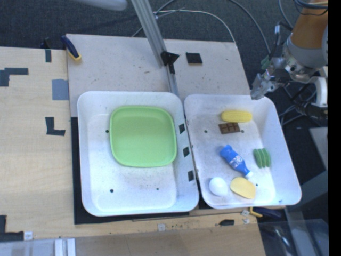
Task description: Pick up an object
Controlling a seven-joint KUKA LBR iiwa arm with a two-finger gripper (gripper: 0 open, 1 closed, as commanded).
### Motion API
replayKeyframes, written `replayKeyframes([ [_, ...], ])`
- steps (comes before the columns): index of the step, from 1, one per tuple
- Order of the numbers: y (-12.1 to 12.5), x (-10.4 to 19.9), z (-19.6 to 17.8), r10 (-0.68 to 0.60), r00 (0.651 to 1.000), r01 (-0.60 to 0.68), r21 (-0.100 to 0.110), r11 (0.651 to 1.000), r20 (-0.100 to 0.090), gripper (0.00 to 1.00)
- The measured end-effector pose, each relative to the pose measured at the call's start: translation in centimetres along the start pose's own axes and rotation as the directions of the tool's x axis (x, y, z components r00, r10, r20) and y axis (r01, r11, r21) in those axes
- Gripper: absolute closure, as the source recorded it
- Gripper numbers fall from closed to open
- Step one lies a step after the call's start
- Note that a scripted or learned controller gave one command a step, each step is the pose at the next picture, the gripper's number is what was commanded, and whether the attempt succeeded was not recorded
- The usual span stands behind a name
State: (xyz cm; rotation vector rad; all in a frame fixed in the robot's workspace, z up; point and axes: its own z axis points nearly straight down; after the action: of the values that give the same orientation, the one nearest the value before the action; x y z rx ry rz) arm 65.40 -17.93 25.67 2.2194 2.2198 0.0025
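Claw [259, 87] hovering at right bin [277, 121] corner, state untellable; we're approaching, next needing descent onto corn [236, 116].

A pale wooden bench top [32, 159] with grey and black tape marks [59, 88] carries a scuffed whitish board [122, 63]. Dark carpeted floor [224, 4] lies beyond, crossed by thin cables [213, 17]. A slanted grey metal pole [152, 25] rises from the board.

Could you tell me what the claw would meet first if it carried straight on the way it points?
Probably the far right rim of the right white bin; the claw hangs just above it, though depth is unclear.
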Motion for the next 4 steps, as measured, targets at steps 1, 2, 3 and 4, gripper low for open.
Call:
replayKeyframes([
  [1, -2.5, 5.7, 0.2, -0.003, 1.000, 0.003, 0.004, 1.000, -0.001, 1.00],
  [2, -5.4, 10.7, 1.2, -0.003, 1.000, 0.003, 0.005, 1.000, -0.001, 1.00],
  [3, -6.5, 15.1, 1.0, -0.004, 1.000, 0.004, 0.003, 1.000, -0.002, 1.00],
  [4, -8.1, 20.1, 2.3, -0.004, 1.000, 0.004, 0.005, 1.000, -0.001, 1.00],
])
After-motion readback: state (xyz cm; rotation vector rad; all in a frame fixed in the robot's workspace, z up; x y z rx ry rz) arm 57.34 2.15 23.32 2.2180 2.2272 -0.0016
